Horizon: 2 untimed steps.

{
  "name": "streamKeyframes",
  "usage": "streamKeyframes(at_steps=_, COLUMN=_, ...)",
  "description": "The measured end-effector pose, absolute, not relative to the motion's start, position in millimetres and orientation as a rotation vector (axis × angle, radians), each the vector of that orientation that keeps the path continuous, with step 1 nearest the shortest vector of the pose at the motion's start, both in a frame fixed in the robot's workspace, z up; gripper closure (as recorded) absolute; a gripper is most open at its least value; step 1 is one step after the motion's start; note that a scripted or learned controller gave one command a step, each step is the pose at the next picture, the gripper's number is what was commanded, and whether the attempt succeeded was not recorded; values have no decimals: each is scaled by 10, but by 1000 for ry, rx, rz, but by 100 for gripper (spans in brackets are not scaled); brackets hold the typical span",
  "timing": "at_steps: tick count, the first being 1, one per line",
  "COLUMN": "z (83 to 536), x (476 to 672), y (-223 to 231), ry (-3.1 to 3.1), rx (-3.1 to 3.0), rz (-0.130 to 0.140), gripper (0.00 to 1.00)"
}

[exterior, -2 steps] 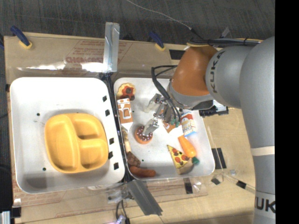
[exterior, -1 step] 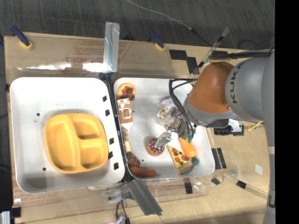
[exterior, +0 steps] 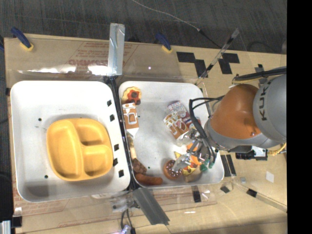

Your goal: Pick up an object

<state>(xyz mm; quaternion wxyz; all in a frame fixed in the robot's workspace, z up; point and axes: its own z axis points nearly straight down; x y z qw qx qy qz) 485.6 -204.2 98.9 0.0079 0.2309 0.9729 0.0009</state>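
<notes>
Hot dog (exterior: 148, 180), long axis left-right.

Arm (exterior: 253, 116) cut off at right edge, its bulk hiding the right bin's (exterior: 156, 89) near-right rim. Gripper (exterior: 197, 155) lost in clutter of small toys (exterior: 187, 167); fingers' spread impossible to tell.

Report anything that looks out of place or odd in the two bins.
Nothing looks spilled or damaged. The yellow tray lies flat in the left bin; the right bin holds a loose scatter of small items, which the gripper is over.
</notes>
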Motion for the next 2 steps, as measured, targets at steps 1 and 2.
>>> streamKeyframes(at_steps=1, z=990, x=4820, y=-1794, ry=3065, rx=608, rz=-5, gripper=0)
streamKeyframes(at_steps=2, z=977, x=4888, y=-1815, ry=3064, rx=654, rz=-3, gripper=0)
